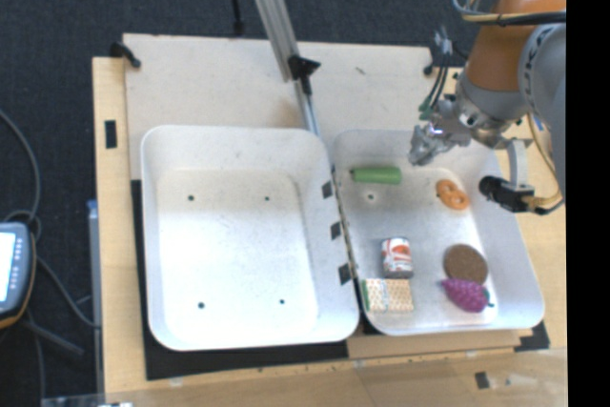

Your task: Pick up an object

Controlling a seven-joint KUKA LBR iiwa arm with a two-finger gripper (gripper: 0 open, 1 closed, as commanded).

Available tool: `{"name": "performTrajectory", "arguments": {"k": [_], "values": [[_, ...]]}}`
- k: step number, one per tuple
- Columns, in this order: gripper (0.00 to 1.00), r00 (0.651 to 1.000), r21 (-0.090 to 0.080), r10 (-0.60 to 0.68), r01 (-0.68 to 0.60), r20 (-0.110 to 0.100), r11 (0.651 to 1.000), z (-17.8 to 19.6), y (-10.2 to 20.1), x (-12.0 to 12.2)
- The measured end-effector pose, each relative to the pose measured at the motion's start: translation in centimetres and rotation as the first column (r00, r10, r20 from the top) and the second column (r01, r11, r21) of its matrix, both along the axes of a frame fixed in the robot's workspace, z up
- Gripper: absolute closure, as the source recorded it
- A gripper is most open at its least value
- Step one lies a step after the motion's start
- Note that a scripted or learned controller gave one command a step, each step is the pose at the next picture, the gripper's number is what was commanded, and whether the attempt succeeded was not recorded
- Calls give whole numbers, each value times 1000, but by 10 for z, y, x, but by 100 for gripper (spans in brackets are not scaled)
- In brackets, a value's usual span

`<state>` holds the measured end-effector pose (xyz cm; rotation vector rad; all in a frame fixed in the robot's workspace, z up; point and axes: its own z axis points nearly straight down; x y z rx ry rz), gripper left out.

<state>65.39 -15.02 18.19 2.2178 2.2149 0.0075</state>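
The gripper (422, 148), its state indeterminate, hangs at upper right over the right-hand white bin (519, 248), near the green cylindrical object (376, 174); risk: that rounded piece could roll from an off-centre closure.

Operator: State contents of the right bin (496, 214).

Technician: Green cylinder (376, 174) at far left; orange ring (452, 194) to its right; can (396, 256) at centre; brown disc (465, 262) and purple cluster (466, 294) near right; patterned packet (389, 295) near left.

Operator: Gripper position?

Technician: Gripper (422, 149) above the bin's far edge, right of the cylinder.
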Motion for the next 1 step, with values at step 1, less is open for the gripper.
{"name": "performTrajectory", "arguments": {"k": [1], "values": [[100, 1000, 0, 3, -3, -2, 1000, 47, -2, 1]]}}
